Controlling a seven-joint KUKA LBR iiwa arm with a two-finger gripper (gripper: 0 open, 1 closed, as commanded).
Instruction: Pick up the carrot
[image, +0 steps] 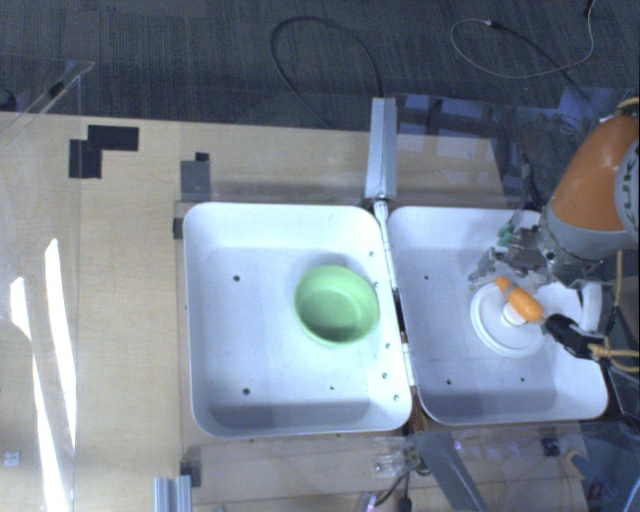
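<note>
A small orange carrot (524, 302) with a pale end lies on a round white dish (492, 330) in the right bin (450, 380). My gripper (514, 264) hangs just behind and above the carrot, reaching in from the right under the grey wrist and the orange band. The wrist's body covers the space right over the carrot, and nothing shows the carrot held.
A light green bowl (337, 302) sits upright in the middle of the left bin (230, 380). A metal divider runs between the two bins. Bare white floor lies in the left and front parts of the right bin.
</note>
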